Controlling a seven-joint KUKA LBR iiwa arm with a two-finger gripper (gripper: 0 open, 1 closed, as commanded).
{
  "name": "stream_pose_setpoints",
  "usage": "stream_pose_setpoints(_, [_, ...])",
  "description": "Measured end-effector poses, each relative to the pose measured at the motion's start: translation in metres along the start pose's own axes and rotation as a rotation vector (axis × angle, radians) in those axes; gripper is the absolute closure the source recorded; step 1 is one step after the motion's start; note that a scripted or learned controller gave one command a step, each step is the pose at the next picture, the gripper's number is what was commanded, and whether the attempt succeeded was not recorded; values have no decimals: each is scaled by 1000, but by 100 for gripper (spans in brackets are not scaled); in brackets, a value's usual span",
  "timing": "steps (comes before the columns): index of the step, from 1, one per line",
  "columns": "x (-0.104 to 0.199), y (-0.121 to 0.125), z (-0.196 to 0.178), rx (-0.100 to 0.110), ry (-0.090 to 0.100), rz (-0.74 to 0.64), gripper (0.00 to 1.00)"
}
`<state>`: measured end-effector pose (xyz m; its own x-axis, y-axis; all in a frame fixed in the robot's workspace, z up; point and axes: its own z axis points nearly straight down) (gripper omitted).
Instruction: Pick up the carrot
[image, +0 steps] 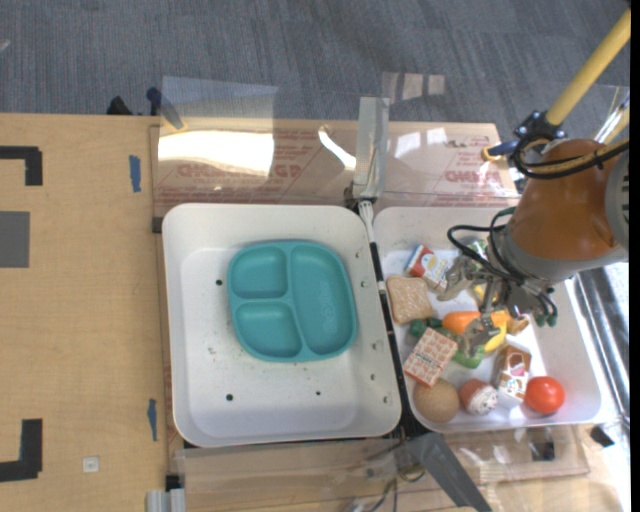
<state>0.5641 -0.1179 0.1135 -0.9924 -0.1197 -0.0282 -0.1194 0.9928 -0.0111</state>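
The carrot (461, 322) is a small orange piece lying in the right bin (585, 385), among other toy foods. My gripper (487, 303) hangs just above it, slightly to its right, and its dark body and cables hide part of the carrot's right end. Nothing can be seen lifted off the bin floor.
Crowded round the carrot are a tan cracker (408, 298), a red-and-white carton (428, 263), a checkered waffle (430, 355), a green piece (469, 350), a yellow piece (494, 340), a brown egg-shaped toy (436, 400) and a red tomato (544, 395). The left bin (190, 330) holds a teal divided plate (293, 300).
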Motion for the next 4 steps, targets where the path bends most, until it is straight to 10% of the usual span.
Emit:
stream_pose_setpoints(2, [22, 23, 23, -7, 15, 203, 0])
stream_pose_setpoints(3, [17, 22, 9, -4, 1, 201, 100])
stream_pose_setpoints(4, [10, 70, -74, -6, 20, 422, 100])
